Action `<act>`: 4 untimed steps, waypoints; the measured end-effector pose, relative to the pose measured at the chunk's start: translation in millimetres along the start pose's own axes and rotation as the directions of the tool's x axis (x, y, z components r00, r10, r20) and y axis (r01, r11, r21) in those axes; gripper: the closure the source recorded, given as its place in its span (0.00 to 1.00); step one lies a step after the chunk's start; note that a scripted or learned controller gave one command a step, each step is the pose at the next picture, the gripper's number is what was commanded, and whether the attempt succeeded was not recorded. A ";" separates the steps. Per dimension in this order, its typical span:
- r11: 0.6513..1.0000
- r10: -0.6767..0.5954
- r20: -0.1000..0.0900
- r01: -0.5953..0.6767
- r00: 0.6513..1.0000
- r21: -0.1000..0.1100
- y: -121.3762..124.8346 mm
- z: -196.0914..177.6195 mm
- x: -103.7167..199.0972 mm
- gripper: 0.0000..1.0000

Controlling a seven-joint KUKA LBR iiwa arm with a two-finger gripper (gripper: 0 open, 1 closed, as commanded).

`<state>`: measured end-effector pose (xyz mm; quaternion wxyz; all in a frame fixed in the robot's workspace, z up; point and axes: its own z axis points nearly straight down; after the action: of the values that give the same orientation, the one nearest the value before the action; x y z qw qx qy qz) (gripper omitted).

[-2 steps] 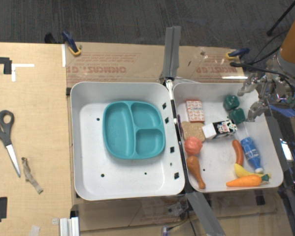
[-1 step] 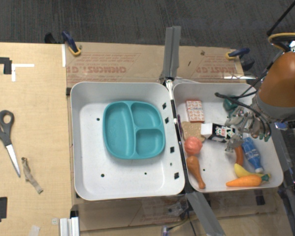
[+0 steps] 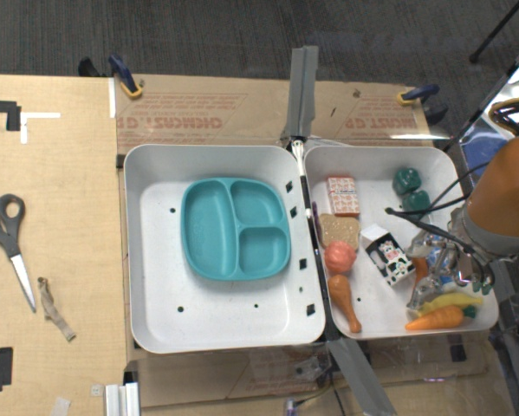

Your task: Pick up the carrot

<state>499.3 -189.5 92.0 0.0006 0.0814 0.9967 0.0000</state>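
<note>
The carrot [image 3: 434, 320] is orange with a green end and lies along the front wall of the right bin [image 3: 373, 326], near its front right corner. A yellow banana-shaped toy [image 3: 450, 302] rests right behind it. My gripper [image 3: 434, 277] hangs over the right side of this bin, just behind and above the carrot and the yellow toy. Cables and the wrist's metal parts hide its tips. Nothing is visibly held.
The right bin also holds an orange drumstick-like toy [image 3: 345, 302], a peach ball [image 3: 340, 256], a brown cracker [image 3: 338, 229], a red-and-white box [image 3: 342, 195], a small milk carton [image 3: 389, 257] and two dark green pieces [image 3: 407, 180]. The left bin [image 3: 146, 302] holds a teal divided plate [image 3: 236, 229]. Scissors [image 3: 9, 232] lie on the bench at left.
</note>
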 end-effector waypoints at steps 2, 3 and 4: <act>0.995 -0.099 0.009 0.099 0.995 0.000 -31.7 -2.3 12.0 0.00; 0.884 -0.468 0.022 0.468 0.884 0.008 -29.5 -5.3 8.0 0.00; 0.921 -0.390 0.011 0.390 0.921 0.004 -32.3 -3.3 5.2 0.00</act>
<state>488.9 -220.5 95.2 0.0064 -0.1187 0.9929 -0.0015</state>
